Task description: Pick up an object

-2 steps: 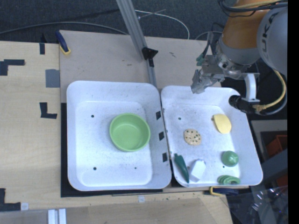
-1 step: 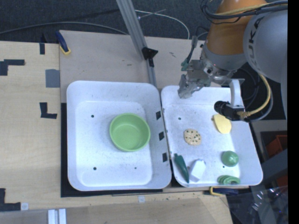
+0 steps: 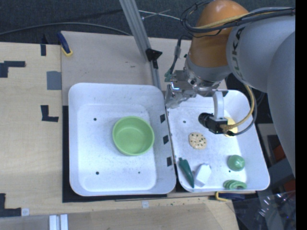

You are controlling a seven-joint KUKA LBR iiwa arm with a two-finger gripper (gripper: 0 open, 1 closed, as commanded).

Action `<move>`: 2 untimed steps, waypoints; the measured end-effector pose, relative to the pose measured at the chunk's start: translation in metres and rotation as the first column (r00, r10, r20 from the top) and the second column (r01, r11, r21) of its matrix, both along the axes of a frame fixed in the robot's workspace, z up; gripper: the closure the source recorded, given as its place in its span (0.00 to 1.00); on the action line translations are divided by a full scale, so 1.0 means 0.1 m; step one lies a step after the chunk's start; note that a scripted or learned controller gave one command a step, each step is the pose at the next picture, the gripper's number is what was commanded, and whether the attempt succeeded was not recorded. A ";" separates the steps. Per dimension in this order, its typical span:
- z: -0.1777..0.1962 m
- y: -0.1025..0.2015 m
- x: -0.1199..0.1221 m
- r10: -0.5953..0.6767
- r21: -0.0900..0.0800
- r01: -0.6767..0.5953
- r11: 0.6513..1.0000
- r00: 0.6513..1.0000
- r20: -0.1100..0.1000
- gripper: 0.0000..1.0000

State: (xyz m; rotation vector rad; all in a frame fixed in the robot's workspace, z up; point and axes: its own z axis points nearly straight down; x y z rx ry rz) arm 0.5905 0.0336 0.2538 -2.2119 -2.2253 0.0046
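My gripper (image 3: 175, 98) hangs over the far left corner of the right bin (image 3: 254, 147), close to the wall between the two bins. From above it is mostly hidden by the wrist and the orange band. A tan speckled cookie (image 3: 197, 140) lies on the bin floor in front of it. A green ball (image 3: 235, 162), a flat green piece (image 3: 234, 184), a white block (image 3: 203, 173) and a dark green strip (image 3: 186, 171) lie along the near edge. A green bowl (image 3: 133, 135) sits upright in the left bin (image 3: 84, 128).
A black fitting with a cable (image 3: 212, 122) hangs off the wrist above the right bin, with a small yellow thing (image 3: 231, 125) beside it. A grey metal pole (image 3: 136, 25) slants up behind the bins. The arm's bulk covers the right bin's far right side.
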 end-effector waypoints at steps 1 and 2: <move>-0.19 0.47 -0.24 0.000 0.000 0.000 1.000 1.000 -0.001 1.00; -0.18 0.44 -0.23 -0.004 -0.001 0.004 1.000 1.000 0.002 0.00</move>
